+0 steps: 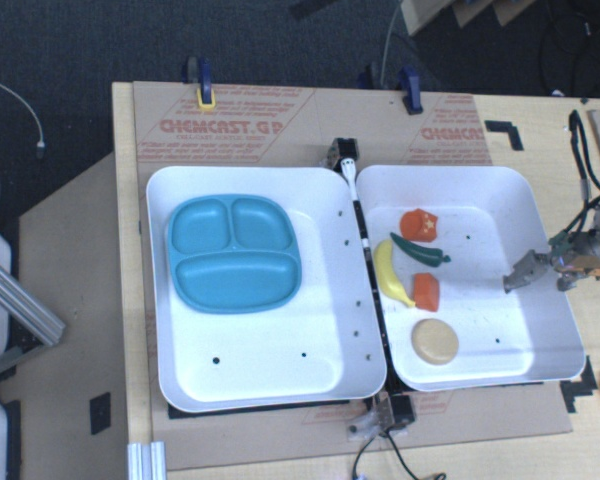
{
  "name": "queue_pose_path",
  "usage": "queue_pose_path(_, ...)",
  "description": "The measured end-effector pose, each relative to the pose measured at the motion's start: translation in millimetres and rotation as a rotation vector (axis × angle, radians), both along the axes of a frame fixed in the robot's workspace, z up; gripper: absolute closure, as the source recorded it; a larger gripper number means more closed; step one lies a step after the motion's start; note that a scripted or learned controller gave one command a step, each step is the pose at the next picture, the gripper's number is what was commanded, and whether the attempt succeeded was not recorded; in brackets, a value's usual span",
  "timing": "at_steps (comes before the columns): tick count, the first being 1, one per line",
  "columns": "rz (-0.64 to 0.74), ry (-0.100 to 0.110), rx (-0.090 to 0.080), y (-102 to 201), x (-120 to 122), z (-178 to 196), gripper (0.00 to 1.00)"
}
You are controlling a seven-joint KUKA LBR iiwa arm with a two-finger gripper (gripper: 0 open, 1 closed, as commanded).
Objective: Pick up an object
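Note:
The right bin [500,203] holds a red tomato-like piece [418,224], a dark green chili [421,252], a yellow banana [389,273], a small red-orange block [426,292] and a tan round bun [435,341]. They cluster in the bin's left half, the banana touching the red-orange block. My gripper [538,267] pokes in over the bin's right rim, well to the right of all the objects and holding nothing that I can see.
The left bin [325,338] carries a blue divided plate [235,253] in its upper left. Blue clamps [411,89] stand at the board's far edge. Cables hang at the right edge near the gripper.

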State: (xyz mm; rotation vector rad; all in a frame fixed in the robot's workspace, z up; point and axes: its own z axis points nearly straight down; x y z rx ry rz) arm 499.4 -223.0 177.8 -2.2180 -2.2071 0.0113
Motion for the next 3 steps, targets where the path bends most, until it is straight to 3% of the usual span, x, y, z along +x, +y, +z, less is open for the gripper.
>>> queue_pose_path(1,0.005,-0.014,-0.004,0.7,3.7,7.6,0.00)
queue_pose_path(3,0.007,-0.009,0.003,5.5,1.9,-87.8,0.00)
